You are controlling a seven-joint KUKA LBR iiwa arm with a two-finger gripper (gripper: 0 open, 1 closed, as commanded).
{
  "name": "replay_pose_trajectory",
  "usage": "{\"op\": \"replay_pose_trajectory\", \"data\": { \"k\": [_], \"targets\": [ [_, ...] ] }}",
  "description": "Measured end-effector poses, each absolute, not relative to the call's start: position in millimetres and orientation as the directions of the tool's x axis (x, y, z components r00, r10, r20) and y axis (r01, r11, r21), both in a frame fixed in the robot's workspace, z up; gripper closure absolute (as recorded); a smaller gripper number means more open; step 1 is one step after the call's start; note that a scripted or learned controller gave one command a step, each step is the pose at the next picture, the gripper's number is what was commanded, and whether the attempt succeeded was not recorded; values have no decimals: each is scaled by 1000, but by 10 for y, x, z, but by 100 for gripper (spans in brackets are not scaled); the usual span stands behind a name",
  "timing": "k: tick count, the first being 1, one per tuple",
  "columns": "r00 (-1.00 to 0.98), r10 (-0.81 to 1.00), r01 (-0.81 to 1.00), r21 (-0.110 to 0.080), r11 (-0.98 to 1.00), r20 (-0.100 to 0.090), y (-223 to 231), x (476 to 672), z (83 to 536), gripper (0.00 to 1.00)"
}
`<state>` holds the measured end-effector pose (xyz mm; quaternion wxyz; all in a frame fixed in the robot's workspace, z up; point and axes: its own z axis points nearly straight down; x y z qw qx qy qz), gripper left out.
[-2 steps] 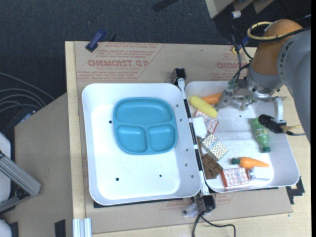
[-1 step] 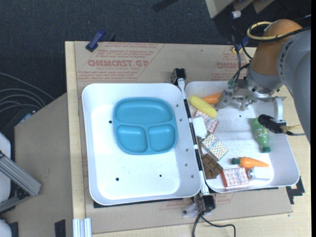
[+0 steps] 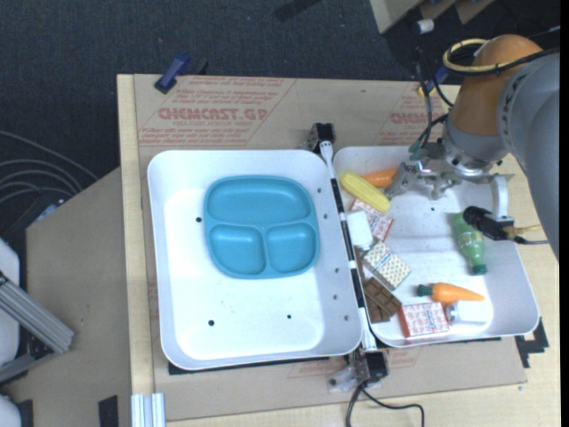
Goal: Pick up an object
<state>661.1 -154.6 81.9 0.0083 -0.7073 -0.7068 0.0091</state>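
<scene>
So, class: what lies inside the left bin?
The left bin holds one blue tray with three compartments, lying flat near its middle. A few small dark dots mark the bin floor. Whatever is under the tray is covered and cannot be seen.

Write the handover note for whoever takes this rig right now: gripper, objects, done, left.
Gripper: low over the far end of the right bin, nothing visibly between its fingers.
Objects: corn cob beside the gripper; green bottle, carrot, red box and checkered packet lie in the right bin. The blue divided tray sits in the left bin.
Done: no pick visible.
Left: grasp one object and lift it.
</scene>
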Motion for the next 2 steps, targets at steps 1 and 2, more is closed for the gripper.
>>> {"op": "replay_pose_trajectory", "data": {
  "k": [1, 2],
  "targets": [
    [1, 1000, 1000, -25, -1, -1, -1540, 6611, 818, 0],
    [1, 1000, 1000, -25, -1, -1, -1532, 6611, 818, 0]
  ]
}}
